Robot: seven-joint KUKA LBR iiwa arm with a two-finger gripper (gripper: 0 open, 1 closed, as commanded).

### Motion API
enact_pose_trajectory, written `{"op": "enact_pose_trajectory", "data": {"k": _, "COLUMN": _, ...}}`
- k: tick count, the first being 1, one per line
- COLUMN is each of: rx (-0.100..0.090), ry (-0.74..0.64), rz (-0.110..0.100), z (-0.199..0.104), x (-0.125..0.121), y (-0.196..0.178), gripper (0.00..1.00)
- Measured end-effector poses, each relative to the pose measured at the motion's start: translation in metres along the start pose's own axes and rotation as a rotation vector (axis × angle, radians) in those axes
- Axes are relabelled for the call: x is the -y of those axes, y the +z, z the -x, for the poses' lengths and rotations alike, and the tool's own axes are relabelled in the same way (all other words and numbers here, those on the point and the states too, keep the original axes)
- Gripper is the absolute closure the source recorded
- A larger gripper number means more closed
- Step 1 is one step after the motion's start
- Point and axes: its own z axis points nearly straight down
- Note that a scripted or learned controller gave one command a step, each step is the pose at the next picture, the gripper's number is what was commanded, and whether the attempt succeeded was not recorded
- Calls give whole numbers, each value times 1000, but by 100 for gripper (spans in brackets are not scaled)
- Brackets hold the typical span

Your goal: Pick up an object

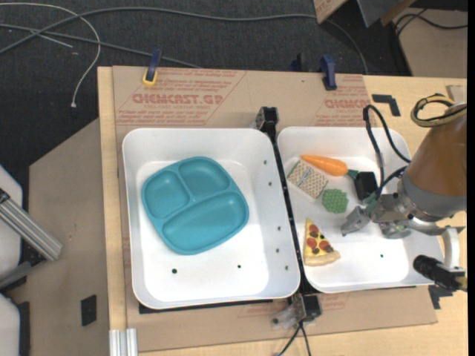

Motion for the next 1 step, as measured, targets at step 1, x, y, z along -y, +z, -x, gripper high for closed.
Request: {"op": "enact_pose_trajectory", "data": {"k": 1, "rx": 0, "ry": 1, "rz": 3, "z": -1, "x": 0, "y": 51, "gripper": 0}}
